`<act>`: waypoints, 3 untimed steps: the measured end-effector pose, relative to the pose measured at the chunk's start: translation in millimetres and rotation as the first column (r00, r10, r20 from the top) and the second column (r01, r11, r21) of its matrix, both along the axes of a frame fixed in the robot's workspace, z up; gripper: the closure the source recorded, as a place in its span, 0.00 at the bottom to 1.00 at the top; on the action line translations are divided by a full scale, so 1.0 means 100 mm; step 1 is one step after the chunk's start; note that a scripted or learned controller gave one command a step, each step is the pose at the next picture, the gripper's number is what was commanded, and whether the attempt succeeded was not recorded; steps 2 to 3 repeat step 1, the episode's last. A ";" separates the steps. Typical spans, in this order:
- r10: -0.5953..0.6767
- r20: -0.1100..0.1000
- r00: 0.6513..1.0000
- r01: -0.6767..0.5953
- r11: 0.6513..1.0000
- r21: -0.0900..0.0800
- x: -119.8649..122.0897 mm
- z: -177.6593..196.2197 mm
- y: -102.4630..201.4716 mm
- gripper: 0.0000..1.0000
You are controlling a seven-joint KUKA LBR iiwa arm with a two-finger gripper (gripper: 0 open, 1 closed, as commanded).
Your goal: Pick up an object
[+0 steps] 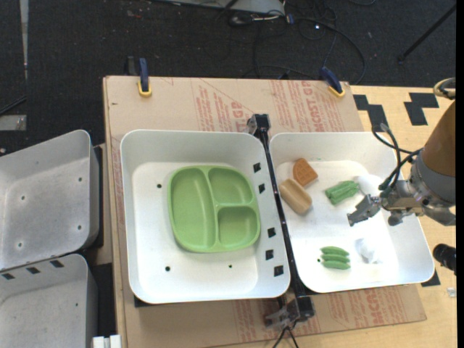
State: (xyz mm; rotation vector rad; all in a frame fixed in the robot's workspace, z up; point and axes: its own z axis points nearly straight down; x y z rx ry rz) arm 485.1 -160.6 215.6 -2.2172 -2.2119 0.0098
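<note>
- Green, in three places: a divided plate lies flat in my left bin, and two bean-pod toys lie in my right bin.
- The upper pod lies near the middle of the right bin, tilted, just to the camera's left of my hand.
- The lower pod lies near the front wall of the same bin, well apart from my hand.
- Two tan, bread-like pieces lie near the divider between the bins: a darker wedge and, just below it, a paler roll; they look to be touching or nearly so.
- A small white object rests on the bin floor, to the right of the lower pod; it is too pale against the bin to identify.
- My hand reaches in from the right and hangs low over the right bin, between the upper pod and the white object. Nothing shows between its fingers; whether they are spread or closed I cannot tell.
- Both bins sit side by side on a cardboard-covered surface.
</note>
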 end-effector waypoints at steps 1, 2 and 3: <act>0.003 0.011 1.000 -0.003 1.000 -0.002 0.03 0.05 0.00 0.00; 0.003 0.011 1.000 -0.003 1.000 -0.002 0.03 0.05 0.00 0.00; 0.003 0.011 1.000 -0.003 1.000 -0.002 0.03 0.05 0.00 0.00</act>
